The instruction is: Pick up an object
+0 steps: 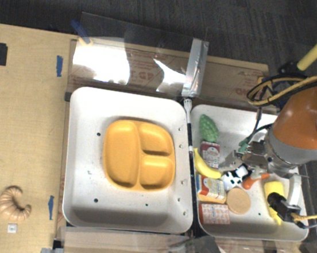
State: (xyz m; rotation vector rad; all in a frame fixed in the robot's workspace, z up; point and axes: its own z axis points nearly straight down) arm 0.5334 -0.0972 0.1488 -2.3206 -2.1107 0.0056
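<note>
Apparently the target was among the small objects crowded in the right white bin (225, 115) at the frame's right: a yellow plastic banana (204, 165), a black-and-white die (232, 179), a tan round disc (239, 202) and a green bumpy toy (209, 125). The gripper (251, 160) hung low over them, just right of the die, probably lining up a grasp; whether it was open or closed could not be told. The left white bin (79, 159) held a yellow divided tray (140, 153).

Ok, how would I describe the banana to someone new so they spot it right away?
Look in the right bin, on its left side against the wall shared with the other bin. The banana lies there, below the green item: the one curved, plain yellow piece among printed packets.
</note>
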